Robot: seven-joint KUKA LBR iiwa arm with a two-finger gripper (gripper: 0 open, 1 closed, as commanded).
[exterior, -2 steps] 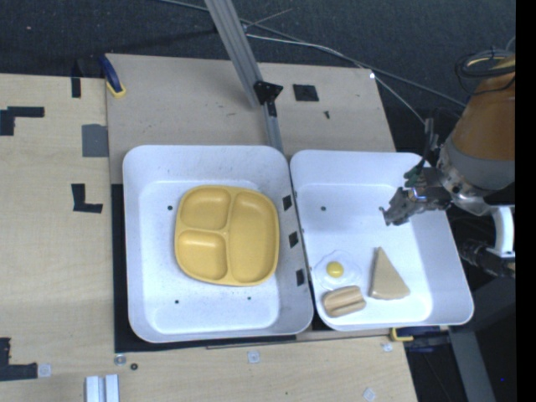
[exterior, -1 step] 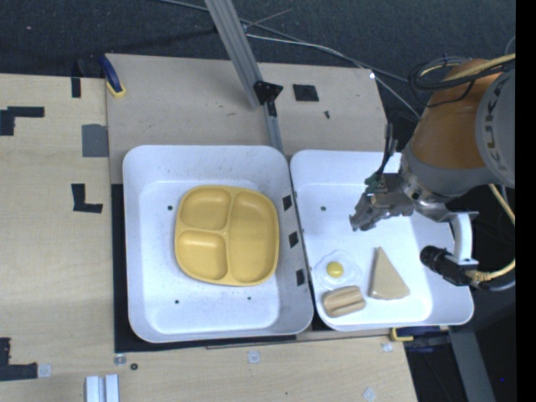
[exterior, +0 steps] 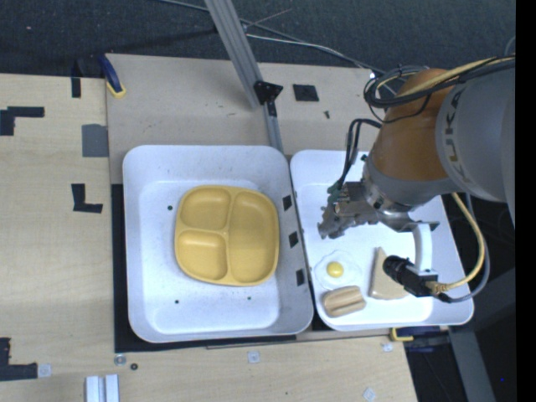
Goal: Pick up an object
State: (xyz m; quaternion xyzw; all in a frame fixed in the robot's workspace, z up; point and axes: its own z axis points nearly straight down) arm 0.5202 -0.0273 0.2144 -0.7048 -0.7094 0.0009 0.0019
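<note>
My gripper [exterior: 335, 222] hangs low inside the right bin [exterior: 311, 174], just above a toy fried egg [exterior: 336, 269]. A small tan bread roll [exterior: 342, 300] lies at the bin's near edge, and a beige wedge-shaped piece [exterior: 383, 281] lies to the right of the egg, partly under a black part of the arm. The fingertips are dark and small, and nothing shows between them. The orange-banded wrist [exterior: 410, 141] covers much of the bin's far right part.
The left bin [exterior: 142, 224] holds a yellow divided plate [exterior: 226, 234] near its middle. A slanted metal pole [exterior: 239, 44] crosses the bench behind the bins. Cables loop around the wrist and down the right side of the right bin.
</note>
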